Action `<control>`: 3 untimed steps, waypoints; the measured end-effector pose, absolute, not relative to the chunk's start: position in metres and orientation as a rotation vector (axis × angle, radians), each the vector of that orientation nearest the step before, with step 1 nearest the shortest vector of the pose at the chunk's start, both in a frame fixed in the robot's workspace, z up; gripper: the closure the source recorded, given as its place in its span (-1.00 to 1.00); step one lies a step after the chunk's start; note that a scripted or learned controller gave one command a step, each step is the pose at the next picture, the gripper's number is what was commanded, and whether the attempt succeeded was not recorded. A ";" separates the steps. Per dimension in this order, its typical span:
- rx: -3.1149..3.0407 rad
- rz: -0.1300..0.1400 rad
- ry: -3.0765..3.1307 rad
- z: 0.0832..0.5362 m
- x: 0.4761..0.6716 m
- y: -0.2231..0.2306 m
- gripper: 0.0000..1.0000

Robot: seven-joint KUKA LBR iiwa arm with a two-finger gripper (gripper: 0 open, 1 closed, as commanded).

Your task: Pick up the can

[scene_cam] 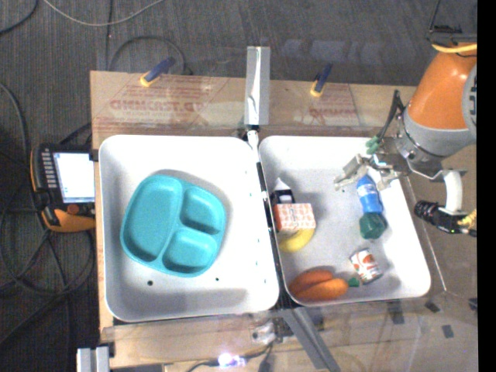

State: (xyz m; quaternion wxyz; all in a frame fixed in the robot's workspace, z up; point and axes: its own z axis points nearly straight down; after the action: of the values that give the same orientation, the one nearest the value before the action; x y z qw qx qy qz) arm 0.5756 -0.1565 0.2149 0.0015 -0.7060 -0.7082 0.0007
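1. End effector (370,169) hovers over the right bin (325,157), near its back rim, fingers spread, nothing between them.
2. Can (365,265) lies near that bin's front rim, beside the carrot (318,284).

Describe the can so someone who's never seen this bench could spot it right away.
Look in the right-hand bin, toward its near right corner. The can lies there on its side, just right of the carrot and below the blue bottle. It is the small silvery cylinder with a red and white label.
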 end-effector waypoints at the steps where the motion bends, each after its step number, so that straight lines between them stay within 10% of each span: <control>1: -2.063 0.002 -2.364 0.156 0.504 -0.178 -1.00; 2: -2.159 -0.011 -2.296 0.091 0.488 -0.185 -1.00; 3: -2.159 -0.015 -2.298 0.101 0.490 -0.185 1.00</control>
State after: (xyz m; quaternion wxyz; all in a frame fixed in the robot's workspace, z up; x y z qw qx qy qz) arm 0.4897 -0.1849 0.1008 -0.0059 -0.6848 -0.7287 -0.0049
